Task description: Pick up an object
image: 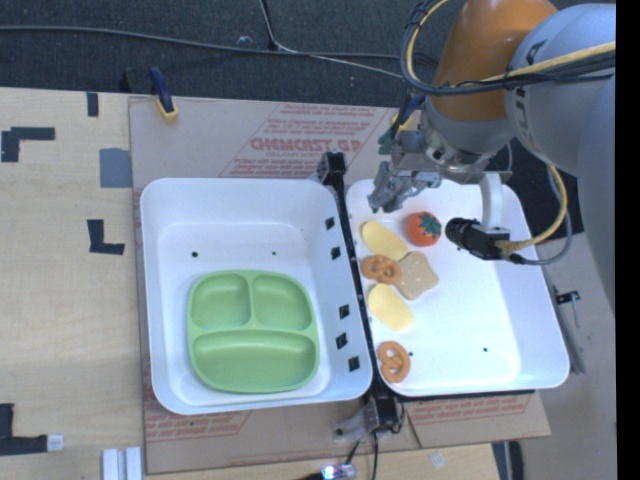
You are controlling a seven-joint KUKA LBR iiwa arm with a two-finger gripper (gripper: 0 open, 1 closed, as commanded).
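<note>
I find the objects for picking grouped in the right bin (520, 353), along its left wall and toward its far-left corner. A red tomato (423, 228) with a green top lies nearest the far edge. Just beside it, toward the left wall, lies a pale yellow piece (380, 238). Below that I see a small pretzel (379, 267), touching or nearly touching a tan slice of bread (416, 276). A second yellow piece (391, 307) sits just below the bread, and a second pretzel (393, 360) lies near the bin's near-left corner, against the left wall.

The gripper (388, 200) hangs over the far-left corner of the right bin, just above the first yellow piece and beside the tomato. I see nothing between its fingers, and I cannot tell whether they are apart or closed; they read as a dark grey cluster against the bin's rim. The grey arm (560, 68) with its orange band (487, 38) reaches in from the right, over the far edge of that bin. A black cable fitting (470, 236) hangs beside the tomato.

The left bin (165, 218) holds a green divided plate (253, 330), lying flat toward its near edge. Both bins rest on a cardboard sheet (250, 138) on the bench.
</note>
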